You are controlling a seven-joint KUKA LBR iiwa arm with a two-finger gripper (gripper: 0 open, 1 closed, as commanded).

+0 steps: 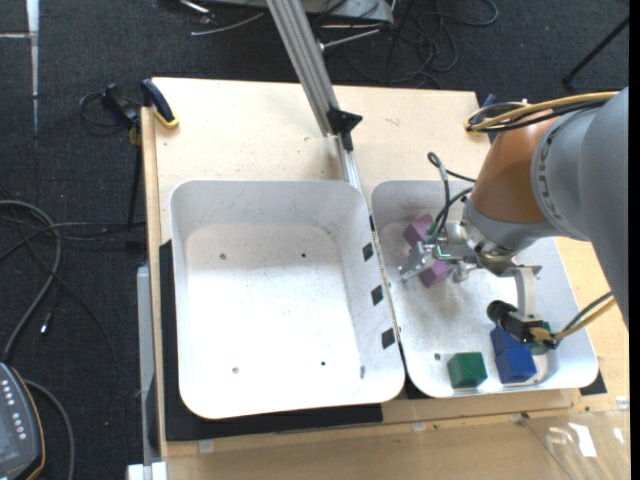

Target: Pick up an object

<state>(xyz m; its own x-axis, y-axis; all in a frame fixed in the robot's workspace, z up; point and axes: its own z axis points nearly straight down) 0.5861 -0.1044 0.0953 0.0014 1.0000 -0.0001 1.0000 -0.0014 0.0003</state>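
Observation:
My gripper (428,261) is low in the right bin (572,298), reaching in from the right under the grey arm with its orange band. Two purple blocks lie at its tip: one (417,231) just behind it and one (436,273) right against its front side. Whether that nearer block is gripped is unclear from this angle. A green block (466,369) and a blue block (514,360) rest near the bin's front edge, apart from the gripper.
The left bin (200,268) stands beside the right one, sharing a raised middle rim (378,278). A slanted metal rail (305,53) runs from the back toward the bins. Cables lie on the dark floor around the bench.

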